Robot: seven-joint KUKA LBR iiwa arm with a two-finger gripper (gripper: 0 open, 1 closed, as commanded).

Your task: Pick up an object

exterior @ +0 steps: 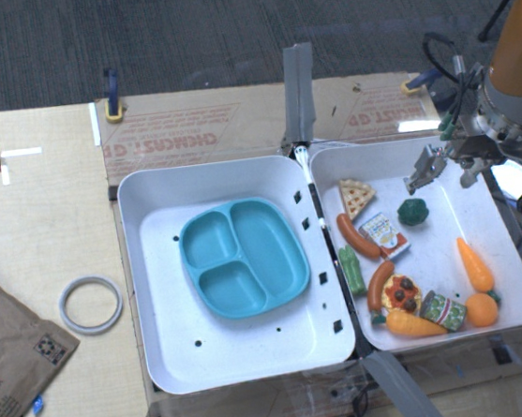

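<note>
The right bin (507,248) holds several toy foods: a pizza slice (357,196), a dark green broccoli (413,211), a red sausage (357,235), a small carton (383,233), a green pickle (352,270), a carrot (475,263), an orange (482,310) and a green packet (442,311). My gripper (445,173) hangs above the bin's far right part, open, with nothing between its fingers. The broccoli lies just below and left of it.
The left bin (164,337) carries a blue divided plate (245,256). A tape ring (90,303) and a brown cardboard box (5,357) lie on the bench at the left. A grey divider (300,94) stands between the bins at the back.
</note>
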